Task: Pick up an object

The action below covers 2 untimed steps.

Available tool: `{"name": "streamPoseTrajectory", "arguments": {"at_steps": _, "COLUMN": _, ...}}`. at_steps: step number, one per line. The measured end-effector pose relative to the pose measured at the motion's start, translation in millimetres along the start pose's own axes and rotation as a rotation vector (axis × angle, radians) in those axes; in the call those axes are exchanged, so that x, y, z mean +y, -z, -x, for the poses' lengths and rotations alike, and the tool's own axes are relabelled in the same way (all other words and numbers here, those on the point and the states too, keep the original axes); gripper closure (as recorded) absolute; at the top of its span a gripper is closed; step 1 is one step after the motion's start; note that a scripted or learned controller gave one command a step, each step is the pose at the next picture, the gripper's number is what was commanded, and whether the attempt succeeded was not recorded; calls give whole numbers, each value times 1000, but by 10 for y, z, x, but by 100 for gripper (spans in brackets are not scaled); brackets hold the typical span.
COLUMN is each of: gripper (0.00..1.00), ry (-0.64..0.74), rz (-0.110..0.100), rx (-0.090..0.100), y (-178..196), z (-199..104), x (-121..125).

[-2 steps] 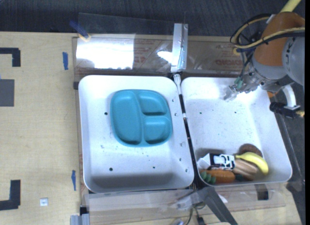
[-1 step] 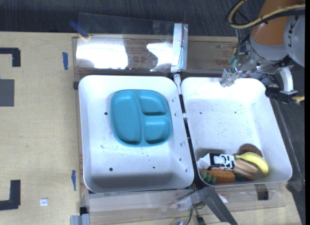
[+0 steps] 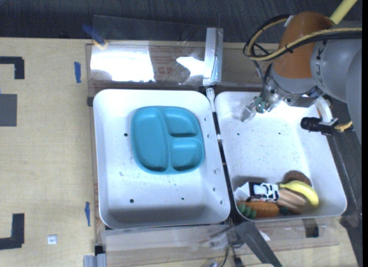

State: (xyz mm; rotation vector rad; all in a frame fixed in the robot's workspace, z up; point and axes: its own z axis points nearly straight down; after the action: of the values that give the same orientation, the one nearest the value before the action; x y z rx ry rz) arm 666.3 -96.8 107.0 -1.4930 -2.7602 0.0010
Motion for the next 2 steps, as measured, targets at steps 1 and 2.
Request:
{"name": "streamPoseTrajectory", "arguments": {"at_steps": 1, "gripper": 100, "ry": -413, "rz": 10, "rx": -4, "y": 806, "z": -657, "x": 451}}
{"name": "streamPoseTrajectory", "arguments": {"at_steps": 2, "gripper": 100, "ry": -537, "rz": 7, "rx": -2, "y": 972, "z": -1033, "x": 585}}
